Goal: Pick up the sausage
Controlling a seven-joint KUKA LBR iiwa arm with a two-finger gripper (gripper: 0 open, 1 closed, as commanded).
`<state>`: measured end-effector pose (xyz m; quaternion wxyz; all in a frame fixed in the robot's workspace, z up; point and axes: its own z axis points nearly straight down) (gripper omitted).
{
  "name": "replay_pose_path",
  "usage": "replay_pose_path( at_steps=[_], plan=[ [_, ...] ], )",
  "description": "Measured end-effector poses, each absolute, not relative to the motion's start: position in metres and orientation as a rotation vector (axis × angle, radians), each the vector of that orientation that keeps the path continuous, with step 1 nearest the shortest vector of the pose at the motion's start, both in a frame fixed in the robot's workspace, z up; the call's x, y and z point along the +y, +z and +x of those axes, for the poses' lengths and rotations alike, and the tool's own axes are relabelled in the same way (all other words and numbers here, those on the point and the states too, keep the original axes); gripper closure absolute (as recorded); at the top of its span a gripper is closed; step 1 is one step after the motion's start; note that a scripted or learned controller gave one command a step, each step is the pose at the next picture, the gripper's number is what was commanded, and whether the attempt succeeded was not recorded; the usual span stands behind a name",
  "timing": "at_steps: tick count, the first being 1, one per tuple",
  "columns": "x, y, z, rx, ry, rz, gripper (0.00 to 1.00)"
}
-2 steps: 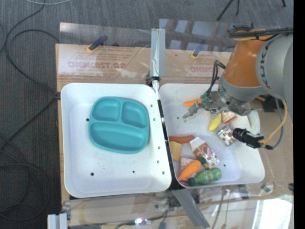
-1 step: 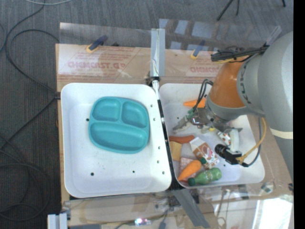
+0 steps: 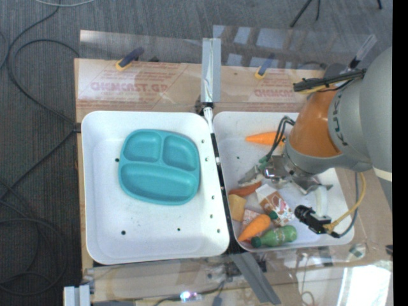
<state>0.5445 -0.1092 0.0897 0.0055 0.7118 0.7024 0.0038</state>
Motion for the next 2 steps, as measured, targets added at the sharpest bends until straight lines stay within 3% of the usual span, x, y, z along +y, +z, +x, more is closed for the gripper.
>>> replay_pose_path(
  at_steps=[1, 2],
  plan=[
    [-0.108, 0.099, 0.546, 2.2, 0.014, 2.228, 1.0],
    [-0.022, 0.183, 0.577, 2.32, -0.003, 2.12, 1.0]
  ],
)
